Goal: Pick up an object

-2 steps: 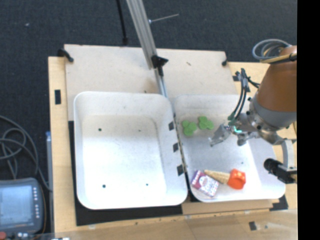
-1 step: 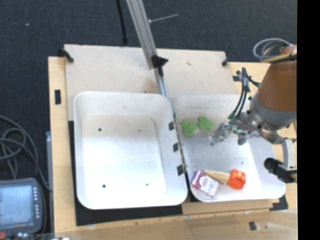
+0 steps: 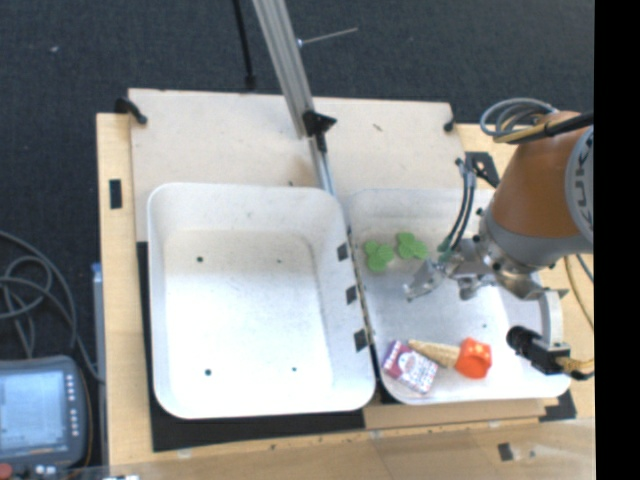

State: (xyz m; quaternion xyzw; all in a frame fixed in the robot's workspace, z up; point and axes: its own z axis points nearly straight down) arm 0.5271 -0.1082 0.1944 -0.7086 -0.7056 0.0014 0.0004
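The right bin holds two green pieces, one near its left wall and one just right of it. At the bin's front lie a purple and white packet, a tan cone and an orange block. My gripper hangs over the middle of this bin, below and to the right of the green pieces and above the cone. Nothing shows between its fingers.
The left bin sits beside the right one, a few dark specks on its floor. A slanted metal pole rises from the back of the bench. A screen unit and cables lie on the floor at left.
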